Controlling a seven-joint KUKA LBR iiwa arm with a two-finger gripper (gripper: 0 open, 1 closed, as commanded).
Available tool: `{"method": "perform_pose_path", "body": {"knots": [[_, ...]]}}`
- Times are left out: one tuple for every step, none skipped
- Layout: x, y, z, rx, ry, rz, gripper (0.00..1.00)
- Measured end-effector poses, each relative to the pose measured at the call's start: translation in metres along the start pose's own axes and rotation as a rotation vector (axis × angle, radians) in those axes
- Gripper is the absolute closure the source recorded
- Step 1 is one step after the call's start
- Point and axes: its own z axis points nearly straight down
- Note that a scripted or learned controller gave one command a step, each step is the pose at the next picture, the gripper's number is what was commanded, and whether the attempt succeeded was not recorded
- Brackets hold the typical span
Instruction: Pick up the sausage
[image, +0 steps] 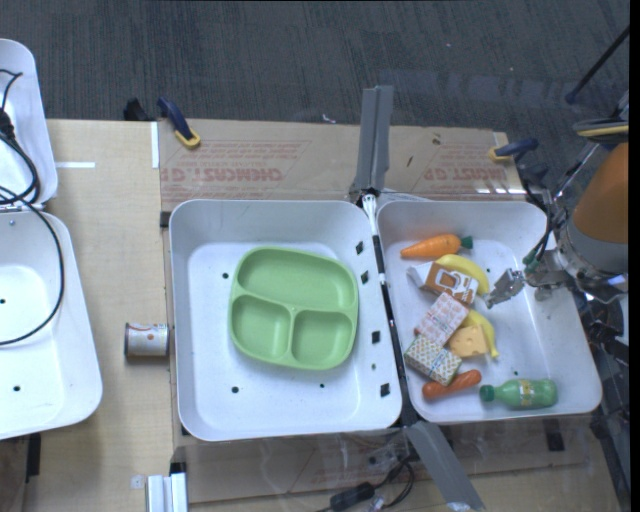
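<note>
The gripper (506, 285) is hanging low over the right bin (560, 335), just beside the banana (463, 268), and it is holding nothing, but it is too small here to tell if it is apart or together. The sausage (452, 385) is lying near the bin's front edge, touching a little box (432, 357) and near the green bottle (520, 394), so I think the arm is needing to go that way. The green plate (295, 307) is sitting alone in the left bin (205, 330).
</note>
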Motion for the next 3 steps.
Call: {"method": "perform_pose_path", "body": {"knots": [[0.056,-0.054,-0.066,-0.001,-0.002,0.312,0.0],[0.055,-0.017,-0.148,-0.002,-0.004,0.308,0.0],[0.083,-0.078,0.018,-0.001,-0.002,0.05,0.0]]}}
